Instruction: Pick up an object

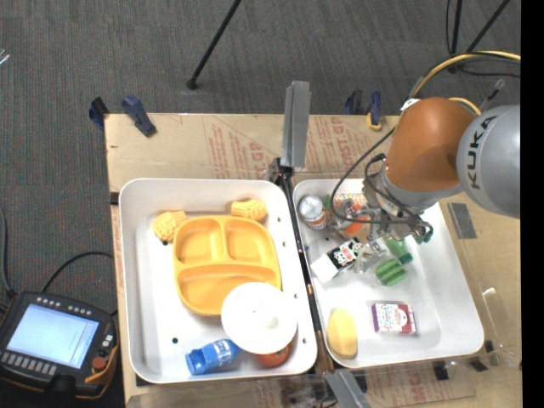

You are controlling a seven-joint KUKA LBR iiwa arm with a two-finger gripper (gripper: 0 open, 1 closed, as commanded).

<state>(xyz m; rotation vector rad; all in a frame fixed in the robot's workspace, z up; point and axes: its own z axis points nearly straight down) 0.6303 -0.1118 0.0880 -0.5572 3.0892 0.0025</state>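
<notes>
You are looking down on a wooden bench (212,138) that carries two shallow white bins side by side. Take the yellow divided tray (223,257) in the left bin (136,253) as your landmark.

Two small yellow corn pieces lie against the tray, one (167,224) at its upper-left corner and one (248,210) at its top edge. A round white lid (259,317) overlaps the tray's lower-right corner. A blue toy car (209,356) lies below the tray, just left of the lid, and an orange-red object (274,358) peeks out from under the lid's lower edge.

To the right of the tray, past the divider, the right bin (450,304) holds the pickable things (they crowd its upper half). Nearest the tray is a silver can (312,212). Below it is a white carton with a black-and-white print (336,259). Further right lies a green ridged object (393,269). Lower down are a pale yellow lemon-shaped object (342,332) and a small pink-and-white packet (393,318).

The arm (459,155) reaches in from the right, its orange band hanging over the bin's upper part and hiding things beneath it. The gripper (374,243) sits low among the clutter, between the carton and the green object, close to both. You cannot tell whether it is released or clenched, and nothing can be made out in its grasp.

A teach pendant (53,340) lies on the floor, well to the tray's lower left.
</notes>
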